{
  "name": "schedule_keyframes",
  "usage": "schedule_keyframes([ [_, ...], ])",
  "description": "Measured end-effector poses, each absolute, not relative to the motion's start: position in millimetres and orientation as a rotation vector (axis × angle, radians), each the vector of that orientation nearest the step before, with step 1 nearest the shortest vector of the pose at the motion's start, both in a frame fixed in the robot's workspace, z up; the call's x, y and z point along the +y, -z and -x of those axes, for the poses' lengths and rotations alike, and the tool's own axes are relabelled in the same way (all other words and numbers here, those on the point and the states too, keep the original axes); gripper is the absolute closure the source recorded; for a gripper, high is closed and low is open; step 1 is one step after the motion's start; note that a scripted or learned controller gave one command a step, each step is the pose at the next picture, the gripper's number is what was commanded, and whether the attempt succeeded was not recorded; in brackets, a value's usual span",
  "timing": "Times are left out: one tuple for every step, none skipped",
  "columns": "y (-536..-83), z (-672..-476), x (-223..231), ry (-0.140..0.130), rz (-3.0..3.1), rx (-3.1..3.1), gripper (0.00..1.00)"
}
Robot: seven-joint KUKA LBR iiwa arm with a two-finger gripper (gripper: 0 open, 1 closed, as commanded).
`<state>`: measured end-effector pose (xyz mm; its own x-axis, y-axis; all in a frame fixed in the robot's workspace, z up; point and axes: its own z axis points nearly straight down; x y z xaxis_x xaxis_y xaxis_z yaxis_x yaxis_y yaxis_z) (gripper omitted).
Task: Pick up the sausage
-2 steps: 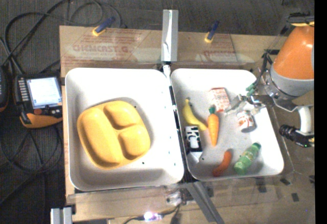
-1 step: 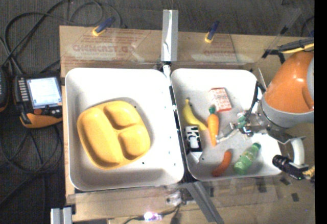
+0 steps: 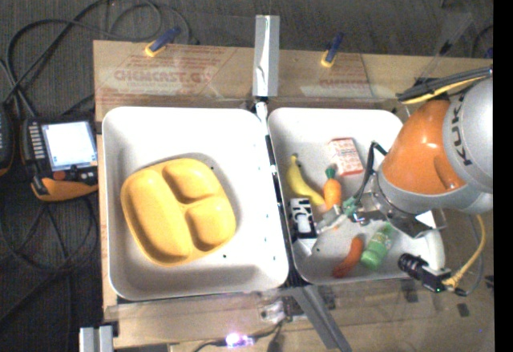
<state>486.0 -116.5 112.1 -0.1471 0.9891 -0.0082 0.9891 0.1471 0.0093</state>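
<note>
The sausage [image 3: 349, 256] is a short reddish-orange curved piece lying on the floor of the right bin [image 3: 313, 127], close to its front wall. A green bottle [image 3: 377, 247] lies right beside it on the right. My gripper [image 3: 340, 218] hangs over the middle of that bin, just up and left of the sausage and just below the carrot [image 3: 332, 189]. Nothing shows in the gripper. The grey and orange arm [image 3: 429, 166] covers the bin's right side.
A banana [image 3: 304, 182] and a red-and-white box [image 3: 345, 155] lie further back in the right bin, and a black-and-white object [image 3: 301, 215] sits by its left wall. The left bin [image 3: 120, 270] holds a yellow three-compartment tray [image 3: 179, 208].
</note>
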Motion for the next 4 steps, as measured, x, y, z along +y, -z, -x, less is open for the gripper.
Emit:
schedule_keyframes([
  [-90.8, -487.8, -177.8, -0.011, -1.850, 2.530, 0.00],
  [-101.3, -490.1, -177.4, -0.016, -1.848, 2.525, 1.00],
  [-145.3, -483.7, -102.5, 0.000, -1.585, 2.715, 1.00],
  [-181.9, -483.6, -181.9, 0.003, -1.326, 2.848, 1.00],
])
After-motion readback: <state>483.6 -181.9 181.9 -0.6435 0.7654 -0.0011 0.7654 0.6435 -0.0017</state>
